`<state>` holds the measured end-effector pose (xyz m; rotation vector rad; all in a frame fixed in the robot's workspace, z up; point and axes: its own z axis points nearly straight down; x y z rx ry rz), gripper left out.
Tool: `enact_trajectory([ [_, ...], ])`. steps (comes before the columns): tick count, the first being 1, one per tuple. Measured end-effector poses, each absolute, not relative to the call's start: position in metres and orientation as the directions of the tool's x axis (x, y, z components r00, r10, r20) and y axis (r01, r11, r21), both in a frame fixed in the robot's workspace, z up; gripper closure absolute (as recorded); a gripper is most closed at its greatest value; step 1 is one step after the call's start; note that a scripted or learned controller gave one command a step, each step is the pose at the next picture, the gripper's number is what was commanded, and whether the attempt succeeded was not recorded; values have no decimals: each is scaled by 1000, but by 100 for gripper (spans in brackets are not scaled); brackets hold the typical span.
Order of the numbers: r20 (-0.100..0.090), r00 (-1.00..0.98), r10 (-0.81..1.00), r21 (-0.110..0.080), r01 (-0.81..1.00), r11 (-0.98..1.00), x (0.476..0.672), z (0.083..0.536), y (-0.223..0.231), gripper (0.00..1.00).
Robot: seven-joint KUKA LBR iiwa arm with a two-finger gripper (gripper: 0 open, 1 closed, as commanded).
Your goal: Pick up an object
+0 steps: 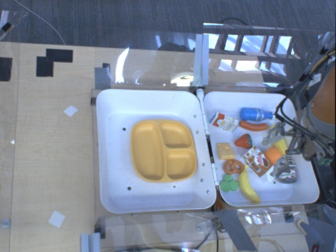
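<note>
The claw (pixel 286 171) hangs low in the right bin (pixel 307 196), beside the orange (pixel 273 155), probably lining up a grab; its opening is too blurred to tell.

The two bins, left (pixel 113 140) and right (pixel 304 193), are showing smooth white plastic with a faint sheen. The yellow divided tray (pixel 163 150) is looking like matt moulded plastic. The toy foods are looking plastic too: the banana (pixel 249 184) is gleaming slightly and the blue bottle (pixel 255 114) is catching a glossy highlight. The bench (pixel 47 151) is showing pale, matt wood grain. The gripper (pixel 286 171) is glinting like bare metal. Clear, reflective panels (pixel 157 67) are shining behind the bins.
</note>
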<state>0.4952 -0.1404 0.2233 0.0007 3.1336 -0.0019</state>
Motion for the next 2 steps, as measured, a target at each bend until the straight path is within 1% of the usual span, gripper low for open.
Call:
enact_trajectory([
  [1, -32, -990, 138, -2, 138, 990, 496, 124, -150, 0],
  [2, -50, -784, 618, 26, 618, 786, 553, 109, -147, 0],
])
